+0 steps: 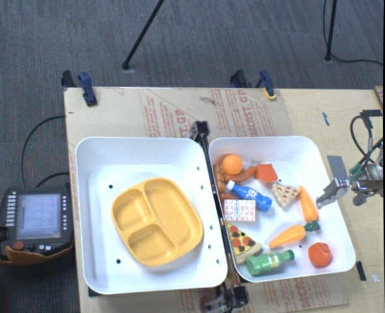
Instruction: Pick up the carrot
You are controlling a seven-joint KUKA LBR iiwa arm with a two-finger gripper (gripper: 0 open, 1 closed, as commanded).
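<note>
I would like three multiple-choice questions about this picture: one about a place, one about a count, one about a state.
1. Where does the yellow tray lie?
A. left bin
B. right bin
C. on the bench

2. How many carrots are in the right bin?
A. none
B. one
C. two

3. How does the green bottle rest?
A. upright
B. on its side
C. inside the tray

Answers: 1 A, it sits in the left bin. 2 C, one carrot lies above another carrot. 3 B, it lies flat near the bin's front wall.
</note>
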